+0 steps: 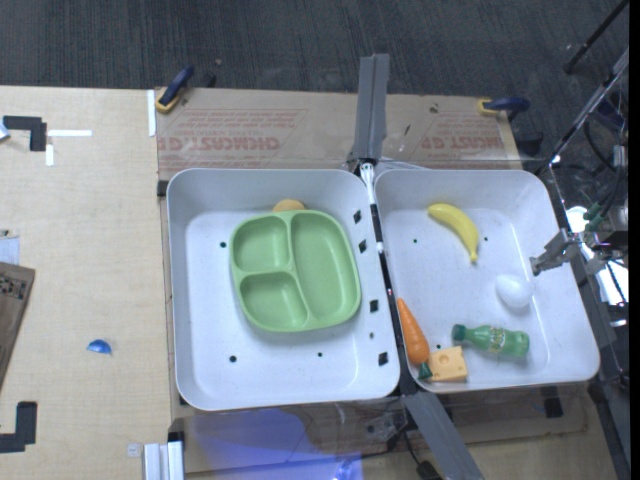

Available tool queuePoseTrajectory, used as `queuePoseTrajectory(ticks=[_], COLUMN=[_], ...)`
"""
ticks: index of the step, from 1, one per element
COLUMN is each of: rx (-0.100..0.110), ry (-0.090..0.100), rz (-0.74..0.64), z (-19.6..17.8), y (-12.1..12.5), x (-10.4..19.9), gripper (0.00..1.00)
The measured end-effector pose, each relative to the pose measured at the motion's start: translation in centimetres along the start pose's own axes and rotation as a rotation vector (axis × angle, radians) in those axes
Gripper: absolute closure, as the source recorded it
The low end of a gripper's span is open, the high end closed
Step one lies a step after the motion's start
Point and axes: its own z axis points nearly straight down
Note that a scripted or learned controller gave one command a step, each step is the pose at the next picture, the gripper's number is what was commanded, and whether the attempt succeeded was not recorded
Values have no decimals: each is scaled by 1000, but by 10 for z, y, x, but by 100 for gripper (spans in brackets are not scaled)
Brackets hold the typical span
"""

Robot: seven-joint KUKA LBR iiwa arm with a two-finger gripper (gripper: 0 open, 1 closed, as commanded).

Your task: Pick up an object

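Cheese (pixel 449 365) and carrot (pixel 412 333) sit at the right bin's (pixel 560 368) near edge, well left of and below the gripper (pixel 548 261). Gripper at the bin's right wall, nothing in it; finger state unclear. Egg (pixel 512 291) is just beside it, bottle (pixel 492 340) below, banana (pixel 455 227) further left. Nothing picked yet: approach and grasp remain.

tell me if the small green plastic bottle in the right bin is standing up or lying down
Lying down. The small green plastic bottle rests on its side on the right white bin's floor, long axis running left to right.
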Motion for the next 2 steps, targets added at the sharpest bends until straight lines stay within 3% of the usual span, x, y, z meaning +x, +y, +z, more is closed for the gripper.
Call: queuePoseTrajectory(ticks=[1,2], rx=[0,-2], ry=[0,-1], rz=[41,53], z=[136,174], y=[53,98], x=[39,40], gripper=[0,0])
